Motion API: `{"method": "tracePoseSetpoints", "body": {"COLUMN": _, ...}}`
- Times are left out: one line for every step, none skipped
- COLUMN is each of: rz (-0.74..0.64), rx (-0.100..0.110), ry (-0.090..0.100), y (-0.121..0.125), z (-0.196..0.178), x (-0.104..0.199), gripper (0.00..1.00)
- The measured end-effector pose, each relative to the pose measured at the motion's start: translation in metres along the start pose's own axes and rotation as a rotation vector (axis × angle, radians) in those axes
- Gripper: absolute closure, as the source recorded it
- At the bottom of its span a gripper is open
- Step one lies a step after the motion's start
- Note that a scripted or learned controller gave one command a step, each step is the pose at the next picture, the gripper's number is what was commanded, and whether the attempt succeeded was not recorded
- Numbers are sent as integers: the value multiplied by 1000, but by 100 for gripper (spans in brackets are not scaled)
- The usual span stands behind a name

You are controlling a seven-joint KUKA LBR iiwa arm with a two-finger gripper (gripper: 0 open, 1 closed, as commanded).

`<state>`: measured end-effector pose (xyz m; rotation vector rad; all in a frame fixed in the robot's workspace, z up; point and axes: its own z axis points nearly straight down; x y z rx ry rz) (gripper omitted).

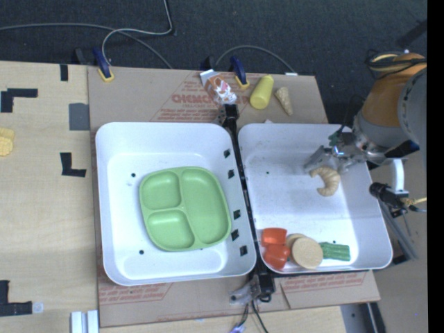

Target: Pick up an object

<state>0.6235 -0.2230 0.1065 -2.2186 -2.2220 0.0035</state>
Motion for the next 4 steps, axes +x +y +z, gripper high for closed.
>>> {"method": "tracePoseSetpoints", "body": {"rz": -1, "rx": -8, "ry": -2, "y": -17, "z": 19, "x": 0, "gripper": 0}}
{"method": "tracePoseSetpoints", "body": {"rz": -1, "rx": -10, "ry": -5, "y": -17, "z": 9, "x": -1, "gripper": 100}}
{"method": "tracePoseSetpoints", "body": {"rz": -2, "rx": -7, "ry": 1, "y": -5, "z": 20, "x": 75, "gripper": 100}}
{"method": "tracePoseSetpoints", "body": {"rz": -1, "rx": -3, "ry": 1, "y": -44, "z": -78, "x": 142, "gripper": 100}}
